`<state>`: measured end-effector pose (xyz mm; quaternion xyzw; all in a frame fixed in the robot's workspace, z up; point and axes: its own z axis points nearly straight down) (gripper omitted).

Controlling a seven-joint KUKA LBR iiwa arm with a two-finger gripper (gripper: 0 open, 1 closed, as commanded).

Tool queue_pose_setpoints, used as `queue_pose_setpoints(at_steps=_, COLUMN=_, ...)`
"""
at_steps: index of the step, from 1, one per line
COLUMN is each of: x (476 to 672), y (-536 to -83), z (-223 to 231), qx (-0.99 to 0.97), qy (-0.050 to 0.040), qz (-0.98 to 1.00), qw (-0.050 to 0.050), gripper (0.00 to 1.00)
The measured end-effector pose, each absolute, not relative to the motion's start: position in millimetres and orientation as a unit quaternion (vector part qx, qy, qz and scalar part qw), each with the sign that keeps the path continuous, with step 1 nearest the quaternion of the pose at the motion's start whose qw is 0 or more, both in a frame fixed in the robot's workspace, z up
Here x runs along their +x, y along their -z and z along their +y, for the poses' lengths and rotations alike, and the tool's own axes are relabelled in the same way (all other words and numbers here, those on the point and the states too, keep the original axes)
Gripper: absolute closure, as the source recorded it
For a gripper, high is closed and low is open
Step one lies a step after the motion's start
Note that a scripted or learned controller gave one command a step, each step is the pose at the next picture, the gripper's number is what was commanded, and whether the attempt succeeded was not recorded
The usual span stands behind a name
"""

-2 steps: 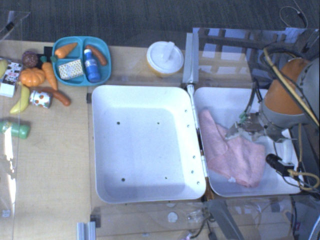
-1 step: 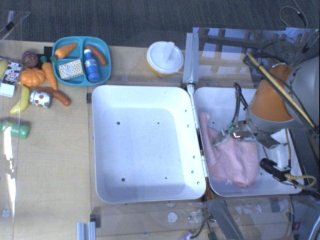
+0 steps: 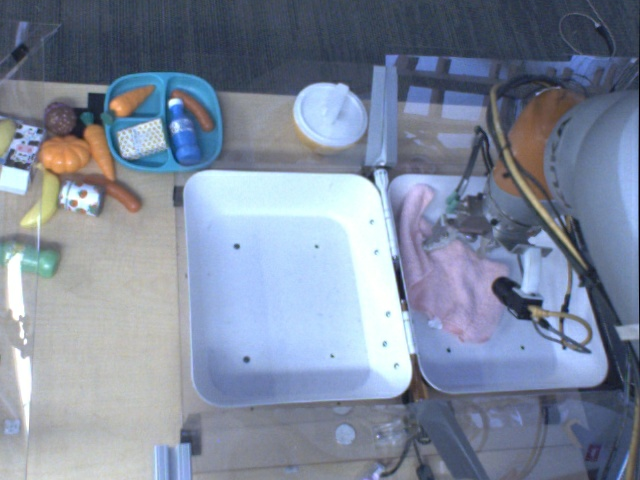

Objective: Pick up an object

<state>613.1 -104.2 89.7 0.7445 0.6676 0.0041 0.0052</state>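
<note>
A crumpled pink cloth [image 3: 450, 280] lies in the right bin [image 3: 520, 368], spreading from its far left corner toward the middle. My gripper [image 3: 462, 226] is low over the cloth's upper right part, reaching in from the right. Its metal fingers touch or press into the fabric, and the cloth folds hide their tips.
The left bin [image 3: 290, 288] sits beside the right one. On the bench to the left are a blue divided plate [image 3: 165, 120] with toy food, loose toy vegetables [image 3: 80, 158], and a white lidded bowl [image 3: 330, 115] at the back. Cables [image 3: 555, 318] hang over the right bin.
</note>
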Motion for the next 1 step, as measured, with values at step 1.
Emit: queue_pose_setpoints(at_steps=1, x=636.8, y=-88.3, z=-178.5, qx=0.699, qy=-0.0019, qz=0.715, qw=0.004, gripper=0.00)
